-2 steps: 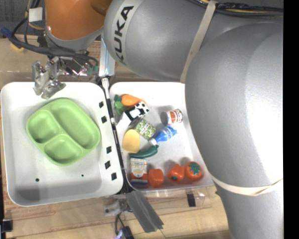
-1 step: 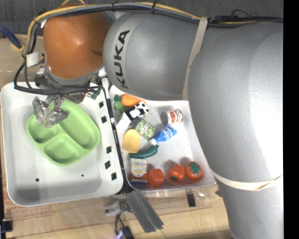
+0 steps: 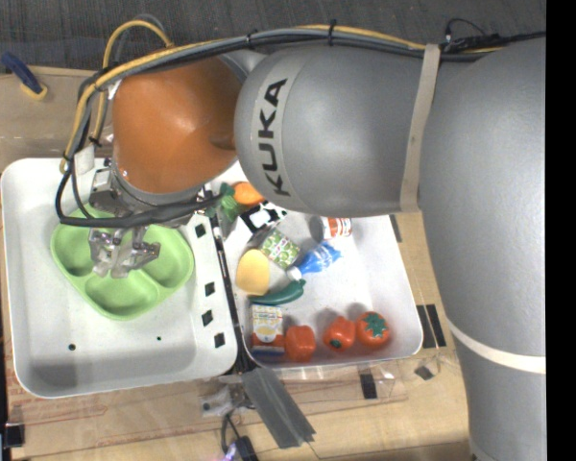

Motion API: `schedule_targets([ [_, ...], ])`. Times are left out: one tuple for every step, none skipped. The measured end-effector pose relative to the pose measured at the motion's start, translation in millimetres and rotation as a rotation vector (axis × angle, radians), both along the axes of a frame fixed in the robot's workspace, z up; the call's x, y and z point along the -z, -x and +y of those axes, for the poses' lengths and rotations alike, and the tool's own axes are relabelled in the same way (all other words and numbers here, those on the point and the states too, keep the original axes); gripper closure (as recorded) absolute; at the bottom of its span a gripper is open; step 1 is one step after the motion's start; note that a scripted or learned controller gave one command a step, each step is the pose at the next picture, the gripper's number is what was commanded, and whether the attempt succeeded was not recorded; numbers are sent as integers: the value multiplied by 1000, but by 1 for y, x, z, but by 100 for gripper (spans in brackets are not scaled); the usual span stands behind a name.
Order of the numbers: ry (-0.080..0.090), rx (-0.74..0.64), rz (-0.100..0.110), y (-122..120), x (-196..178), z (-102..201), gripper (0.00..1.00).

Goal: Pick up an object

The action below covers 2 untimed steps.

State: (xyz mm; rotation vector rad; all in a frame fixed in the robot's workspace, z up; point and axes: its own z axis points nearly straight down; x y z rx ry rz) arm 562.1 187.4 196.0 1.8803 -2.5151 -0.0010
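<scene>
My gripper (image 3: pixel 123 253) hangs below the orange band of the arm, over the green sectioned dish (image 3: pixel 125 267) in the left bin (image 3: pixel 38 353). Its metal fingers point down into the dish's middle, and I see nothing between them. The right bin (image 3: pixel 403 296) holds the loose objects: a yellow lemon (image 3: pixel 253 273), a green-labelled packet (image 3: pixel 280 249), a blue-and-white wrapper (image 3: pixel 319 257), a small carton (image 3: pixel 266 323), a red pepper (image 3: pixel 300 342) and two red tomatoes (image 3: pixel 341 333) (image 3: pixel 372 328). An orange piece (image 3: pixel 246 196) and a small red-and-white can (image 3: pixel 338 227) lie partly under the arm.
The big grey arm body covers the upper right of the view and the back of the right bin. The divider between the bins (image 3: pixel 216 286) carries black markers. Yellow and black cables (image 3: pixel 125 41) loop above the left bin. Wooden bench edge runs along the front.
</scene>
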Motion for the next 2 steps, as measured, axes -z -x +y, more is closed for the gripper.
schedule_targets([
  [-2,195,-6,-51,-102,-20,100],
  [-2,141,-4,-90,-103,-5,100],
])
